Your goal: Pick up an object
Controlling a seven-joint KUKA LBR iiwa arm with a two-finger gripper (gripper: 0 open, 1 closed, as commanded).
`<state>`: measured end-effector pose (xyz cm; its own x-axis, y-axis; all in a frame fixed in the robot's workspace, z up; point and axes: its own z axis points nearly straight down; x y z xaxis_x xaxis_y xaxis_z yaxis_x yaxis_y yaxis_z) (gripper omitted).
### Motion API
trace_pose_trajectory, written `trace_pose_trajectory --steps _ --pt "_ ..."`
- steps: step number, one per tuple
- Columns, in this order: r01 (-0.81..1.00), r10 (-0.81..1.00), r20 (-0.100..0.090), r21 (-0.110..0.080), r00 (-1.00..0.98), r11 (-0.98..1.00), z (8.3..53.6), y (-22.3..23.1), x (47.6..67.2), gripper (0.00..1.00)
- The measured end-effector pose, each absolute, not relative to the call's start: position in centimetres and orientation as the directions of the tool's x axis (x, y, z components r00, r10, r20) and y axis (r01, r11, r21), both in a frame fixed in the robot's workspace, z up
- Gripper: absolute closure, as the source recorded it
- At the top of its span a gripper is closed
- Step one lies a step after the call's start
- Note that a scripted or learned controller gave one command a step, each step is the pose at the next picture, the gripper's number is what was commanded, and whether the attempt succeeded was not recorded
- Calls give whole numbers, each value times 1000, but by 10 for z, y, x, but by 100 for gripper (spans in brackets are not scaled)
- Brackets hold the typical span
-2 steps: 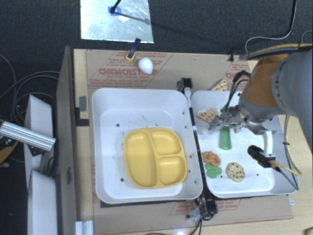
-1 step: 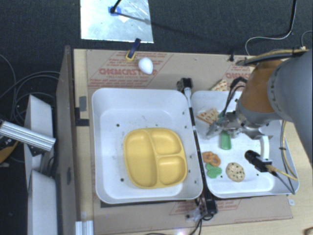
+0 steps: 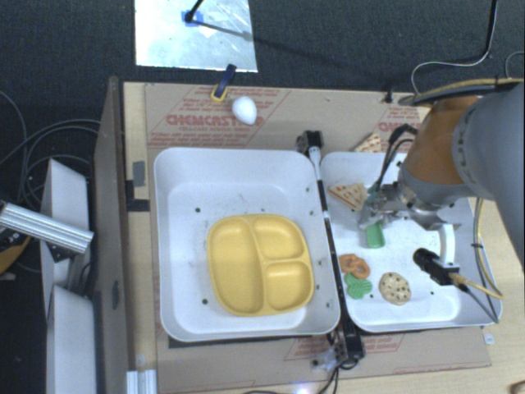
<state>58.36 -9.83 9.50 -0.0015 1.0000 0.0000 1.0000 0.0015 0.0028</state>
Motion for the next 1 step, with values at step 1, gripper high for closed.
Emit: trace_pose_trajectory --steps 1 --pt "1000 1000 1 13 -12 12 191 -31 620 100"
